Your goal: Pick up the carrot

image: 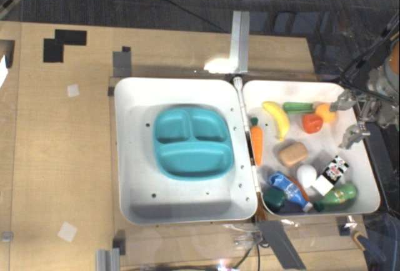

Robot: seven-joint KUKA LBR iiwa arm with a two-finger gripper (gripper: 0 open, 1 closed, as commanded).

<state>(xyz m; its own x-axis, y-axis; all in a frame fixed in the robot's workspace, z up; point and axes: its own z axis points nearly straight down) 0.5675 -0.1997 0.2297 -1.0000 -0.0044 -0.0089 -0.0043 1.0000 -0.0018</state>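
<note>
Carrot (256, 142) lying lengthwise against the left wall of the right bin (369, 167), orange body pointing toward the bottom of the frame, green top toward the upper edge. Just right of it, a yellow banana (275, 118), curved, near but apart. Below the banana, a tan bread-like block (292, 153), then a white egg-shaped piece (306, 174). Toward the lower left corner of the same bin, a blue crumpled item (286, 188) on a dark green piece. Along the upper part of the bin, a green cucumber-like stick (297, 107), a red pepper-like piece (312, 122) and a small orange item (325, 113). At lower right, a black-and-white carton (331, 173) and a green bottle-shaped thing (338, 195).

Gripper (354, 118) at the right edge of the frame, over the right rim of that bin, well apart from the carrot, with the whole spread of toys between. Fingers apart, nothing between them.

In the left bin (134, 192), centre of the frame, a teal sectioned plate (192, 142).
</note>
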